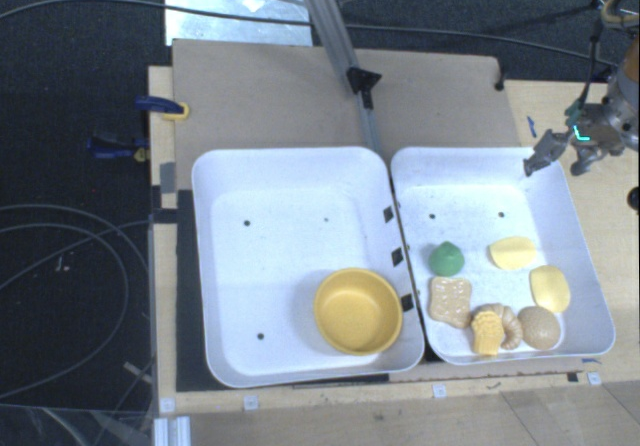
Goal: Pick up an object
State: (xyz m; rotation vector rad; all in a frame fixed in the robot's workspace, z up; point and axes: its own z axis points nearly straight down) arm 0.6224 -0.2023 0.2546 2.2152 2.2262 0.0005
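Note:
My gripper [562, 159] hangs at the right edge of the view, over the back right corner of the right bin [470, 184]. Its two dark fingers are spread apart with nothing between them. The right bin holds a green rounded piece [447, 257], a pale yellow piece [512, 253], a yellow oval piece [550, 288], a tan waffle-like piece [450, 300], a yellow corn-like piece [488, 331] and a beige round piece [538, 327]. All lie toward the bin's front, well below the gripper.
The left bin [250, 224] holds a yellow bowl [358, 310] near its front right corner. A grey pole [330, 24] slants down from the top to the gap between the bins. Cables run across the dark floor on the left.

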